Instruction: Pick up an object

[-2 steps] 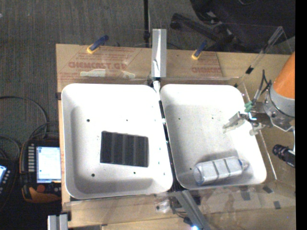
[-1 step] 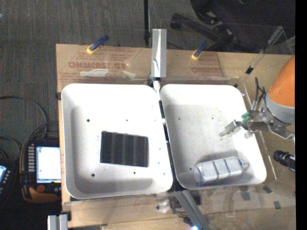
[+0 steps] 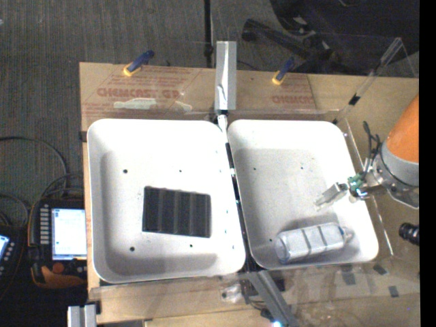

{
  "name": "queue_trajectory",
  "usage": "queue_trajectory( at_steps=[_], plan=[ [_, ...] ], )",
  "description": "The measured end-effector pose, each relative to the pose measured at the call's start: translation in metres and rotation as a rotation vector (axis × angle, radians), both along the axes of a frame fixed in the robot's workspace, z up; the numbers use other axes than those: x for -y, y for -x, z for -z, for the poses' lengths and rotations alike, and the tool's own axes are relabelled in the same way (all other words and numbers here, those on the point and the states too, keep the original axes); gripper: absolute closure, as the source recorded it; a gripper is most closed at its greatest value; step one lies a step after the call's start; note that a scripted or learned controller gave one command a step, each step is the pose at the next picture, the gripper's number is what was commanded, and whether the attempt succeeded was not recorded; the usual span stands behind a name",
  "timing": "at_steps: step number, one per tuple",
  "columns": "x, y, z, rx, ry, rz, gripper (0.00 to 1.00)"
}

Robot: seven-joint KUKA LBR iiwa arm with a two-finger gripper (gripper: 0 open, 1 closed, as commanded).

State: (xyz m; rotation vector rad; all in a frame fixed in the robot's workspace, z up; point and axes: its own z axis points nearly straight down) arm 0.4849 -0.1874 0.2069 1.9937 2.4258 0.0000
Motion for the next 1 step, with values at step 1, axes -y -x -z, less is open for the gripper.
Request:
queue_trajectory(
  at_steps=[1],
  plan=[
    [0.0089, 0.0015, 0.0648, -0.004, -0.001, 0.119, 0.00]
  ],
)
